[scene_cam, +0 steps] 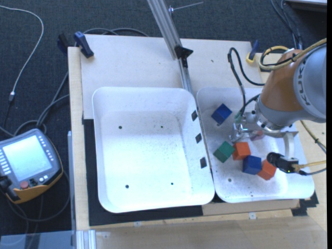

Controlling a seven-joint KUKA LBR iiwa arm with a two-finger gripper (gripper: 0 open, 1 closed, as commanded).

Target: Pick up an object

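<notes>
Hovering low over the right bin (290, 193), claw (241, 131) pointing down among the blocks; impossible to tell how wide the claw stands, and impossible to tell whether anything sits inside it; nothing seen gripped.

Closest candidate: orange block (241, 150), just below the claw and nearly under it; touching it on the left, a green block (224, 152); below and to the right of the claw, a blue block (252, 164), itself touching a second orange block (267, 169); above and left of the claw, well apart from the cluster, a lone blue block (222, 113). Left bin (104, 113) far off to the claw's left, of no concern here.

Judging the step as final alignment before descent. Worth doing well: choosing one block and centring squarely over it rather than over a seam between two; turning the wrist so the closing line crosses two free faces, not the face pressed against a neighbour; with the near orange block, avoiding the side shared with the green one. Alternatively, picking the lone blue block, free on all sides and likely the cleaner grasp. Descending straight, stopping short of the bin floor; closing gently; lifting vertically to check the hold. Risk, likely: nudging the cluster and closing on air.
</notes>
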